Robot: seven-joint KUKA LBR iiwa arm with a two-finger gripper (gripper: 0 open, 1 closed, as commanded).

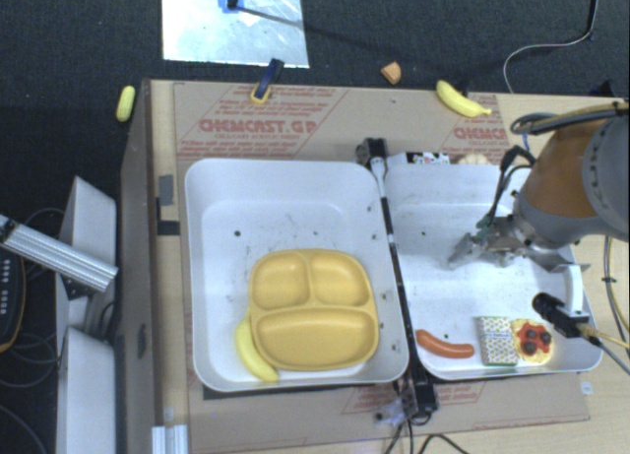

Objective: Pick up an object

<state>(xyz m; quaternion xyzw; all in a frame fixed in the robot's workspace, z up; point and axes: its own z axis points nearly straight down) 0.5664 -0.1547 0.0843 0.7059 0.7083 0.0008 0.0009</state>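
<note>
My gripper [471,248] hangs low over the middle of the right bin [433,196], pointing left, with bare white floor under it. Nothing shows in it. An orange-red sausage [438,345] lies at the bin's front edge, well in front of the gripper. Beside the sausage, at the front right, is a flat toy food slice [517,340] with red and black toppings. In the left bin [226,206] a yellow divided plate [313,306] rests with a yellow banana [252,352] against its front left side.
The rail between the bins [386,235] runs just left of the gripper. Outside the bins, a banana [461,98], a small orange piece [392,72] and a yellow item [125,102] lie at the back.
</note>
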